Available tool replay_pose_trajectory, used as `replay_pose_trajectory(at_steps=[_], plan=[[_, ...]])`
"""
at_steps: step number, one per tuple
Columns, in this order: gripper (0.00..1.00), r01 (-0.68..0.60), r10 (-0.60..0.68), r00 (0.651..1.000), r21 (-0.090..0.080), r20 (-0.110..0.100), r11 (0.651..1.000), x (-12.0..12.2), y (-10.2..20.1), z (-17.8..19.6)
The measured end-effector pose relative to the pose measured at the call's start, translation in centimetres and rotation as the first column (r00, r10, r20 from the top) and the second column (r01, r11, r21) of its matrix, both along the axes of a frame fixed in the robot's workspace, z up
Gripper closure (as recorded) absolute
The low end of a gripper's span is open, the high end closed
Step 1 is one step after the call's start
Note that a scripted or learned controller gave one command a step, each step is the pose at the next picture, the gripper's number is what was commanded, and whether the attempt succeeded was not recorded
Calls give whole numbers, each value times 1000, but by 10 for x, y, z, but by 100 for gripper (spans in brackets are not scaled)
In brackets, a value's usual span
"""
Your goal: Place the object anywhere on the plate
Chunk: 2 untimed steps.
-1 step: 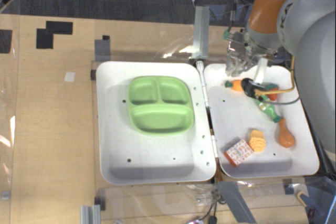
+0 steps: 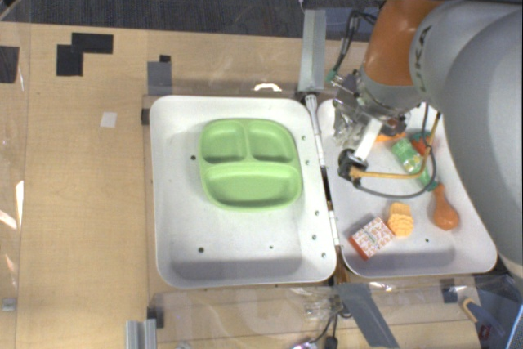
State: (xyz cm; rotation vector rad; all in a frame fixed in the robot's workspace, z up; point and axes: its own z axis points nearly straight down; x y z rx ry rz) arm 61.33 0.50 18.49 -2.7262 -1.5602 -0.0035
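Observation:
A green three-compartment plate [image 2: 248,162] lies in the middle of the left white bin [image 2: 176,249], with nothing on it. My gripper [image 2: 353,127] hangs over the upper left part of the right bin [image 2: 470,253], just right of the wall between the two bins. Several small things lie in the right bin. A red-and-white box [image 2: 372,237] and a yellow-orange ridged piece [image 2: 400,218] sit near the front. An orange pear-shaped toy [image 2: 444,211] lies to their right. A green item [image 2: 406,153] lies partly under the arm.
The divider [image 2: 321,176] between the bins runs between the plate and the gripper. A yellow cable [image 2: 388,173] and a black-tipped white fitting [image 2: 359,153] hang from the wrist over the right bin. The big grey arm covers the right bin's far right.

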Motion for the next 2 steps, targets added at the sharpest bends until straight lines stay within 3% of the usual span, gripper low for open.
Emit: replay_pose_trajectory(at_steps=[1,2], plan=[[100,-69,69,998,0,-1,998,-24,65,0],[100,-116,116,993,0,-1,993,-66,74,-1]])
